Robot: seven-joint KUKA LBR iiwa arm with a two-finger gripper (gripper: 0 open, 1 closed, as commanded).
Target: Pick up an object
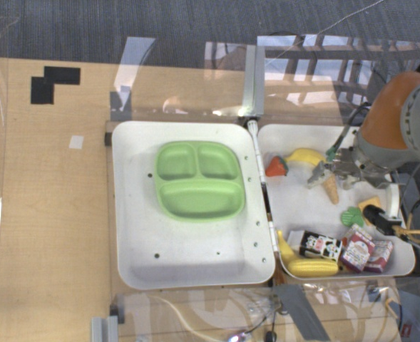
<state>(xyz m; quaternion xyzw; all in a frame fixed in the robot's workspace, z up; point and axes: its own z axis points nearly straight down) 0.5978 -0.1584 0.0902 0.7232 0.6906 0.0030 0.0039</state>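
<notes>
The right bin (295, 212) was where all the pickable stuff sat. A red strawberry (275, 167) lay near the left wall, a yellow banana (306, 157) just beside it, and a tan cone (331, 189) lay tilted mid-bin. A green piece (352, 216) sat further right. Along the front edge: a yellow corn cob (311, 266), a black-and-white carton (319, 246) and red packets (359, 251), all bunched together.

green divided plate (199, 179) in left white bin (135, 262), wooden bench (45, 212), black markers (53, 83)
</notes>
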